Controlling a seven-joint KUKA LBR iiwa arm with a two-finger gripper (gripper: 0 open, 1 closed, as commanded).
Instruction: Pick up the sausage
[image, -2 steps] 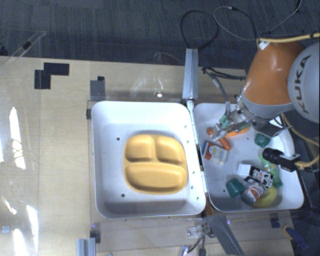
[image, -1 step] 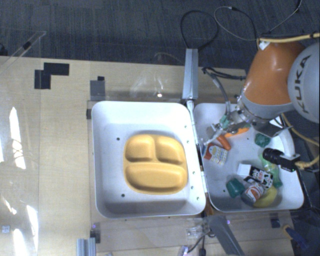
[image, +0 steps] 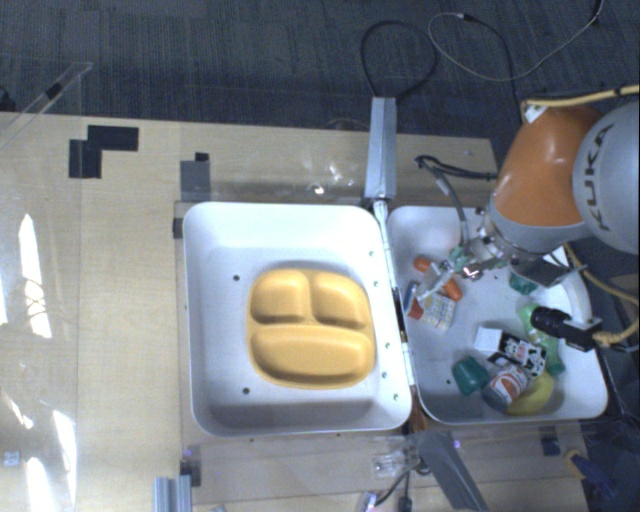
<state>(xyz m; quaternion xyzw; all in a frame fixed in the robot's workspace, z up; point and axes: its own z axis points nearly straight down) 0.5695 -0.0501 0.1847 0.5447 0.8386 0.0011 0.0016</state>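
clutter filled your right bin (image: 430, 395): a small cluster of orange-and-white pieces near its left wall, a teal cup (image: 470, 375) lower down, a banana (image: 533, 397) at the bottom right corner, a red-and-white can (image: 507, 384) just beside the banana, and a small black-and-white box (image: 520, 351) above them. your left bin (image: 205, 330) carried a yellow compartment tray (image: 310, 326) sitting roughly in its middle, three hollows showing. your arm (image: 560, 170) reached in from the right and hung over the upper part of the right bin, its orange band large in the view. your end effector (image: 470, 262) sat low over the upper-middle of that bin, close to the orange-and-white pieces; i could not tell whether it was open or closed, as the wrist hid too much of it. as for the sausage (image: 424, 265), the likeliest match was a small reddish-orange piece lying on the bin floor just left of the end effector, near the top of the cluster, though it was too small to be sure. nothing was visibly gripped. both bins sat side by side on the pale wooden counter (image: 100, 330), with a metal post (image: 382, 150) rising between them at the far edge.
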